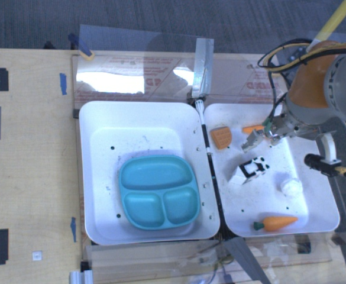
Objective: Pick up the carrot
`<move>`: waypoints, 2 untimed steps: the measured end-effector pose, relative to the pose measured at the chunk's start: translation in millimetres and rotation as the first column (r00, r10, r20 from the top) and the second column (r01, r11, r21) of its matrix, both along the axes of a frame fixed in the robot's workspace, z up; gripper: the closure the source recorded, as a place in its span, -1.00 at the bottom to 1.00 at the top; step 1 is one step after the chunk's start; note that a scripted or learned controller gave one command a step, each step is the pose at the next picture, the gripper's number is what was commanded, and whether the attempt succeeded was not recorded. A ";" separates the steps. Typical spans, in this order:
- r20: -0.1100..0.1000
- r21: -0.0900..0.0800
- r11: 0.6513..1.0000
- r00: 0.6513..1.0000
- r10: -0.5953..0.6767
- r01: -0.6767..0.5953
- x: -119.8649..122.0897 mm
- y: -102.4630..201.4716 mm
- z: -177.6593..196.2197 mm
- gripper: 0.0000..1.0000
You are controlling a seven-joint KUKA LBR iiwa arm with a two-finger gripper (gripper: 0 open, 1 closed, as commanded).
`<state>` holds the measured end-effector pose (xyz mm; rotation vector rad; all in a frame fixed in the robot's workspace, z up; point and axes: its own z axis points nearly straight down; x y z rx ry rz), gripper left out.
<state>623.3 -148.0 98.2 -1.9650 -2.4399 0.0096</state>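
The carrot (276, 222), orange with a green stem end, lies along the front edge of the right bin (320, 215), pointing right. My gripper (259, 138) hangs over the back part of that bin, well behind the carrot and a little to its left. It is beside a small orange piece (252, 129) near the bin's back wall. Nothing shows in the gripper.
An orange block (221, 137) sits at the right bin's back left. A black-and-white object (254, 168) lies mid-bin and a white ball (291, 187) to its right. The left bin (96, 158) holds a blue divided tray (158, 190). Cables loop over the arm at top right.
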 end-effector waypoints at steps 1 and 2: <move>0.006 0.000 1.000 1.000 0.003 -0.003 2.2 1.9 2.8 -1.00; 0.020 -0.003 0.998 0.998 -0.061 0.061 25.7 9.4 144.3 -1.00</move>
